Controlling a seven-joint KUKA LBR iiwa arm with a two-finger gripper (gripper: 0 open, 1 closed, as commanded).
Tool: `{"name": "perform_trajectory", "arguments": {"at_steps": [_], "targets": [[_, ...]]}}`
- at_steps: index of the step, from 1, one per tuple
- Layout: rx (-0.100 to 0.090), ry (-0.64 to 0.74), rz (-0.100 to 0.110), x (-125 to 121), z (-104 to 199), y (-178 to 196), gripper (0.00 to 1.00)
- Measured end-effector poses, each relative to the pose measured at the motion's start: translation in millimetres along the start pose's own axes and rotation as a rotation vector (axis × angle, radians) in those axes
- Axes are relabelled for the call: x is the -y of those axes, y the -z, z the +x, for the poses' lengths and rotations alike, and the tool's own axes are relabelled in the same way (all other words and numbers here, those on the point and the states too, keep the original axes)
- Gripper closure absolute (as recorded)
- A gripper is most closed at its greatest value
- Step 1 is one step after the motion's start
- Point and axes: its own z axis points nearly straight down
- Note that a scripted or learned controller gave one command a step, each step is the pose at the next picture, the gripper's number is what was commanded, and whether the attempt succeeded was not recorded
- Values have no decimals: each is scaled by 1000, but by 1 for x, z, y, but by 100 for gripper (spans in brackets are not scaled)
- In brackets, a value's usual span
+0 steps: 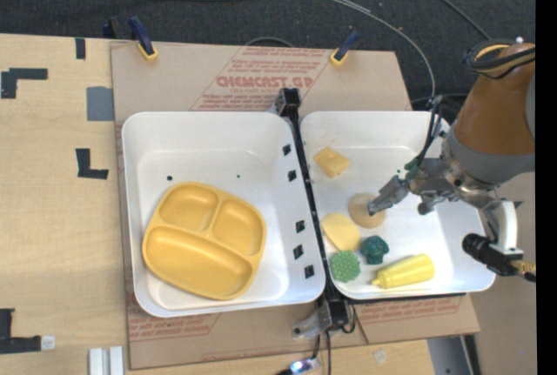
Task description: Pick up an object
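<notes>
The right bin (409, 134) holds several small toy foods. A yellow wedge (331, 162) lies near its back left. A tan round disc (360, 210) sits mid-bin, with a pale yellow piece (340, 232) just left of it. Along the front are a light green broccoli (345, 265), a dark green piece (374, 249) and a yellow corn cob (405, 271). My gripper (399, 207) hangs over the bin's right half, open, with nothing between its fingers. Its left fingertip (375, 208) is at the disc's right edge.
The left bin (144, 138) holds a yellow divided plate (204, 239). A black divider (298, 190) runs between the bins. Both stand on a cardboard sheet (261, 77) held by two clamps at the back. Cables cross the dark floor behind.
</notes>
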Motion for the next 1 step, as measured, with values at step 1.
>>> {"name": "perform_trajectory", "arguments": {"at_steps": [1], "targets": [[2,4,-14,-3,0,7,0]]}}
